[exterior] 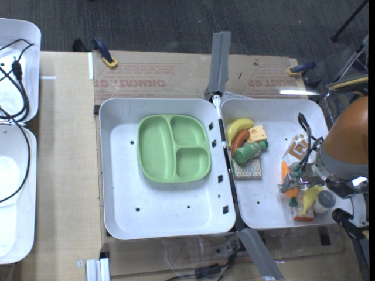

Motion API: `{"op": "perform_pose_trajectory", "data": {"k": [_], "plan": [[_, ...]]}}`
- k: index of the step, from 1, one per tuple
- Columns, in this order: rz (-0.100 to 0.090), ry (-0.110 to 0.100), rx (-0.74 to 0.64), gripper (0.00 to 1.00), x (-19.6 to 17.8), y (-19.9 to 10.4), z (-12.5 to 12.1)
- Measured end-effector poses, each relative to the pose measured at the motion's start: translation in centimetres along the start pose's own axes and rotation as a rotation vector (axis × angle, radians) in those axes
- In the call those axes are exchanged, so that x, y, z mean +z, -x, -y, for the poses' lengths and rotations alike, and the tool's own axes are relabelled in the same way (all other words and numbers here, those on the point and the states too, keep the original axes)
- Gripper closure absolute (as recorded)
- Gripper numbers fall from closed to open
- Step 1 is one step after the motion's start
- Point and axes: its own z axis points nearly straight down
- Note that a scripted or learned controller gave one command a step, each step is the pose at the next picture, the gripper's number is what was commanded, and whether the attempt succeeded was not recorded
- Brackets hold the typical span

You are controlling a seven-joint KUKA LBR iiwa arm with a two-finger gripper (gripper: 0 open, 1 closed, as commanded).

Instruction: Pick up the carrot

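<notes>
Low in the right bin (263, 212), my claw (291, 184) hangs beside the carrot (285, 171) to reach it; whether it's clenched, I cannot tell.

A pale wooden counter (64, 133) stands on dark grey carpeted floor (176, 10) under even, shadowless light. A sheet of brown cardboard (158, 78) printed with red lettering covers the counter's far side, held by blue-and-yellow clamps (104, 52) at its corners. Left of the cardboard, black cables (17, 92) loop over white trays (14, 174) at the counter's edge.
</notes>
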Motion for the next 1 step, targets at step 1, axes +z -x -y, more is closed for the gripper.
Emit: {"op": "perform_pose_trajectory", "data": {"k": [1], "plan": [[0.002,-0.001,-0.082,1.0,-14.65,-2.86,-2.94]]}}
